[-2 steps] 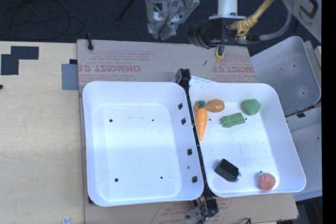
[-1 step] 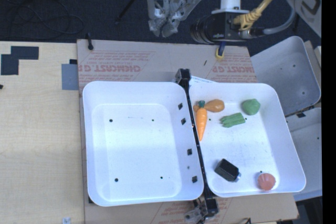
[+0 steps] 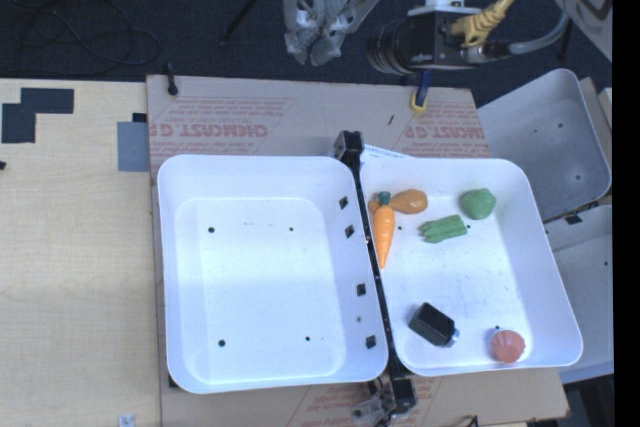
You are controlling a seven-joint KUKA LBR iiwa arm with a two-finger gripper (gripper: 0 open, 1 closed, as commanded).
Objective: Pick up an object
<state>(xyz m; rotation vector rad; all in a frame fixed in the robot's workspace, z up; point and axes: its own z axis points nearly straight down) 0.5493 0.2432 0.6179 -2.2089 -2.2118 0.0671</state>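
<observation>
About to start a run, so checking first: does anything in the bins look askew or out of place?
Nothing stands out. The carrot lies along the divider edge of the right bin, touching the orange piece.

Bins: I see smooth white plastic on the left bin (image 3: 255, 285) and right bin (image 3: 480, 295), faintly glossy.
Bench: the bench top (image 3: 70, 245) reads as pale matt wood.
Sheet: the cardboard sheet (image 3: 250, 120) under the bins looks matt brown.
Carrot: I see the carrot (image 3: 382, 230) smooth, orange, plastic-looking.
Block: the black block (image 3: 433, 325) is matt.
Gripper: I see the gripper (image 3: 320, 40) in dull grey metal.
</observation>
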